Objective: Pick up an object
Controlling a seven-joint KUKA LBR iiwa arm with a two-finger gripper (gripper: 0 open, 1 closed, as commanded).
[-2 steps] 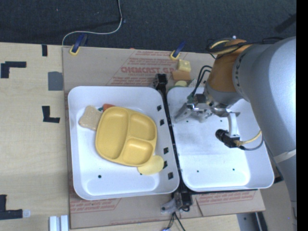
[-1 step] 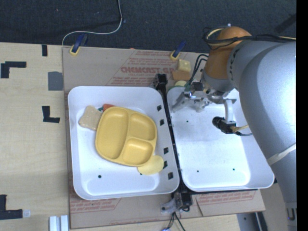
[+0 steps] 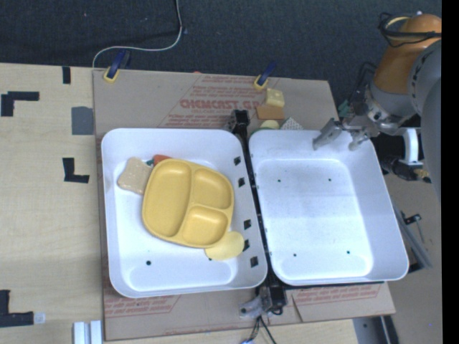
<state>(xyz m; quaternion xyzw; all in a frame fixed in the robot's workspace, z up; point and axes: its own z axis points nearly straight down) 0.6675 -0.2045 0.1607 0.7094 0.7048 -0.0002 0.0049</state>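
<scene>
The left bin (image 3: 122, 264) holds a yellow divided plate (image 3: 188, 202), a tan sponge-like piece (image 3: 133, 175) at the plate's upper left, a pale yellow object (image 3: 226, 246) at the plate's lower right, and a bit of red and green (image 3: 159, 159) poking out behind the plate. My gripper (image 3: 338, 137) hangs over the far right corner of the right bin (image 3: 323, 213), well away from all these objects. Its two fingers (image 3: 323, 136) stand apart with nothing between them.
Beyond the bins on the cardboard lie a tan block (image 3: 271, 110), a small yellow piece (image 3: 275, 96) and a pale green item (image 3: 269, 125). Two clamps (image 3: 112, 69) hold the cardboard's far edge. The grey arm (image 3: 401, 70) rises at the right.
</scene>
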